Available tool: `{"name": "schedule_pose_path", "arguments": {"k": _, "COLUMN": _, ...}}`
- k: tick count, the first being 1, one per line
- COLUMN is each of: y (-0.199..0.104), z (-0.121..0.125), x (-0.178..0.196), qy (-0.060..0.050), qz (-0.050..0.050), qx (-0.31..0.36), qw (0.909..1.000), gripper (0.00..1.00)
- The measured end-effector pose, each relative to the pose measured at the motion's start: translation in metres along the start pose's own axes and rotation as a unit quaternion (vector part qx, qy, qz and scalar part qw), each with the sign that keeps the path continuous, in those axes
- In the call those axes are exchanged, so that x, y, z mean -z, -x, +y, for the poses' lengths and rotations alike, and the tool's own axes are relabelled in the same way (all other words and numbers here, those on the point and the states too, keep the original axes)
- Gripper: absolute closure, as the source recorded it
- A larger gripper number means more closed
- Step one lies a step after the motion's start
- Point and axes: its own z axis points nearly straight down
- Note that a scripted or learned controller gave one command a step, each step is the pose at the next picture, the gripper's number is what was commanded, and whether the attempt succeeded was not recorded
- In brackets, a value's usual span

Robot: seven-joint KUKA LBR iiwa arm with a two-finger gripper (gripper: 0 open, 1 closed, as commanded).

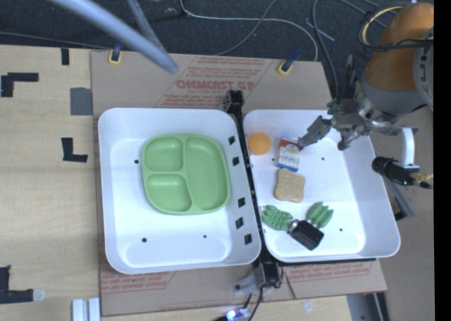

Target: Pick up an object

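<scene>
Both white bins point(116, 172) glossy smooth plastic. Green divided plate point(186, 173) matt plastic. Bench top point(42, 193) pale wood-grain w/ brown cardboard sheet point(211, 77), matt.

One fixed camera looks down at a slant from above the bench point(42, 172), taking in both bins point(113, 193)

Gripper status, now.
Gripper: open, holding nothing, above the right bin, one finger reaching toward the small carton.
</scene>
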Motion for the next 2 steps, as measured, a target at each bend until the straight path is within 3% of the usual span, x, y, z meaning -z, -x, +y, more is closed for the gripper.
{"name": "schedule_pose_path", "arguments": {"k": 1, "y": 0.0, "z": 0.003, "x": 0.007, "qy": 0.006, "qz": -0.001, "qx": 0.002, "qw": 1.0, "gripper": 0.0}}
{"name": "schedule_pose_path", "arguments": {"k": 2, "y": -0.01, "z": 0.003, "x": -0.043, "qy": 0.004, "qz": -0.001, "qx": 0.002, "qw": 1.0, "gripper": 0.0}}
